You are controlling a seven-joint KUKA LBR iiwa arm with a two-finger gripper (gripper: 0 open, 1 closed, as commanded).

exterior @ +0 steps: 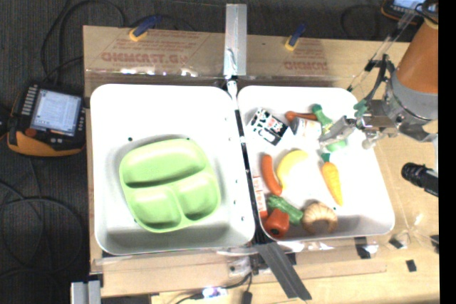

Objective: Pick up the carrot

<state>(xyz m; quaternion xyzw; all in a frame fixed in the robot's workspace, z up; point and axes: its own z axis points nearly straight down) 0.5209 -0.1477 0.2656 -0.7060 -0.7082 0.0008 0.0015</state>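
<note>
Claw (340,135) above the right bin (370,185), fingers spread apart, gripping nothing. Carrot (331,181) lies just below it on the bin floor, beside the banana (291,164).

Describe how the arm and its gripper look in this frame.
The arm enters from the right: an orange band sits above a grey wrist section. Thin dark cables run along it toward the top right. The gripper is a metallic grey assembly with small green parts near its end.
</note>
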